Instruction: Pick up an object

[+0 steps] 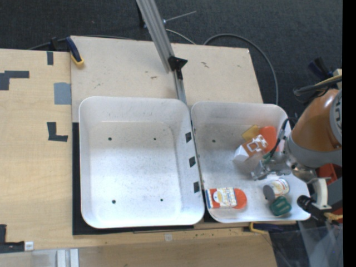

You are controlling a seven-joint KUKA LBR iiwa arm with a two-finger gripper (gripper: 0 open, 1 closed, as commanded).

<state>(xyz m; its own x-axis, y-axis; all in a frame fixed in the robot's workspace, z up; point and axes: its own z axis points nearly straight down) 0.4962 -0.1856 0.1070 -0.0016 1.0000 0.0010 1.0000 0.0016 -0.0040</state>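
The tool point(266, 168) sits low in the right bin point(222, 115), at about three o'clock of the view, its metal tip down among a pile of packages; whether it is parted or closed, or has anything in its grip, I cannot tell. Touching it at ten o'clock lies a white and orange carton point(253, 147), crumpled and tilted, with a tan piece point(250, 132) just beyond. This carton looks like the nearest thing to take: probably light, thin-walled, apt to buckle, so a hold across a folded edge should serve better than one on a flat face. At five o'clock from the tool rest a small grey and white container point(276, 189) and a dark green object point(281, 206), near the bin's lower rim. At seven o'clock, against the inner wall, lies an orange and white packet point(227, 198), flat and likely slippery. The left bin point(133, 107) stands beside it on the desk point(33, 110).
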